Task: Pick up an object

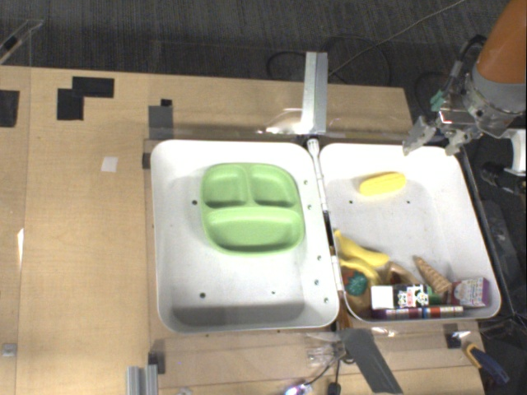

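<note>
The hand (434, 136) hovers over the far right corner of the right bin (469, 220), its two fingers spread wide with nothing between them. One fingertip points toward the bin's far rim, the other sits just above the right rim. Behind it the grey wrist and the orange band of the arm (504, 39) run off the right edge.

Nearest the hand, a yellow oval piece (383, 184) lies alone on the bin floor by the far edge, well apart from everything else. The other objects crowd the near edge of the same bin: a banana (361, 256) against the left wall, a small teal ball (356, 285) just beside it, a brown cone (434, 275), a small printed carton (403, 297), a marker (428, 310) along the near rim, and a purple wrapped piece (471, 290) in the near right corner.

The left bin (177, 220) holds a green divided plate (251, 206), lying flat toward its far side. Both bins rest on the wooden tabletop (74, 245).
</note>
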